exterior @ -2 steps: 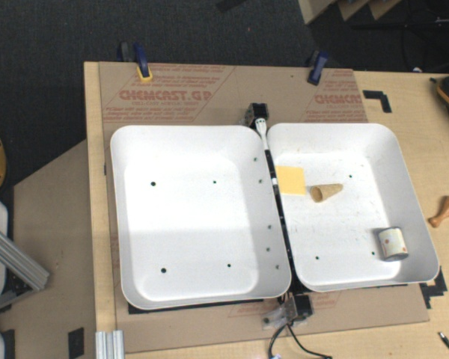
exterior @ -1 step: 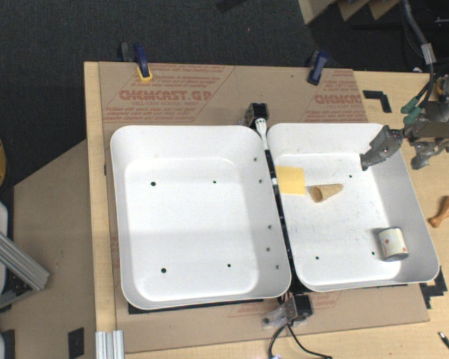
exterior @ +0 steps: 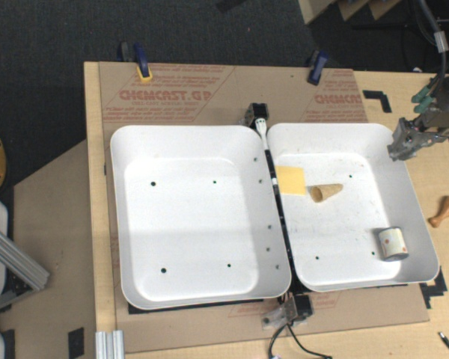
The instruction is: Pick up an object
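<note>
Three objects lie in the right bin. A flat yellow square piece rests near the bin's left wall. A tan cone-shaped piece lies just to its right, tip pointing left. A small grey cylinder with a red mark sits in the near right corner. My gripper hangs at the right bin's far right rim, well apart from all three objects, with nothing visible between its fingers.
The left bin adjoins the right one along a black centre seam with clips. Both bins rest on a brown board held by blue clamps at the back. A wooden piece lies outside the right bin.
</note>
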`<state>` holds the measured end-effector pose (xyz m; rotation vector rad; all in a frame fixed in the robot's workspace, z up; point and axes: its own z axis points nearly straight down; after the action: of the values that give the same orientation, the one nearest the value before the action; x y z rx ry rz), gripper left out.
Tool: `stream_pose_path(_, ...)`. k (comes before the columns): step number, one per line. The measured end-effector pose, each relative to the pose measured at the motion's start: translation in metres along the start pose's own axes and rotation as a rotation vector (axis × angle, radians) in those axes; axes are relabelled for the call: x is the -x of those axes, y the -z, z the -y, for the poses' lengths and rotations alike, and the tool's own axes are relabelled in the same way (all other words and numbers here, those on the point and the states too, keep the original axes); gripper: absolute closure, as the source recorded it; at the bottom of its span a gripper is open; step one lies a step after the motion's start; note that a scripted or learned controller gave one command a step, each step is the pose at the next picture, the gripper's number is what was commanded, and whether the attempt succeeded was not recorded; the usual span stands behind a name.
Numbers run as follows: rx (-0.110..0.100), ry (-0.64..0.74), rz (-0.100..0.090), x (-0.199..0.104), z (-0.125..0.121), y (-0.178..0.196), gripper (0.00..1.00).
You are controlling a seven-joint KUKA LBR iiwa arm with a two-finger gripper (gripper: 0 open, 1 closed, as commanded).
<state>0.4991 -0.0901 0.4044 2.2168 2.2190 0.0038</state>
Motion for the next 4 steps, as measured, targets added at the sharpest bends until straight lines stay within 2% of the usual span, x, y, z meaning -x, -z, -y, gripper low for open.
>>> stream_pose_path(1, 0.014, 0.004, 0.0, -0.028, -0.004, 0.138, 1.0)
stream_pose_path(2, -0.007, -0.014, 0.001, 0.08, 0.022, 0.122, 1.0)
stream_pose_path(3, -0.006, -0.001, -0.001, 0.074, 0.019, 0.122, 0.0)
stream_pose_path(4, 0.0, -0.001, 0.002, 0.074, 0.019, 0.134, 1.0)
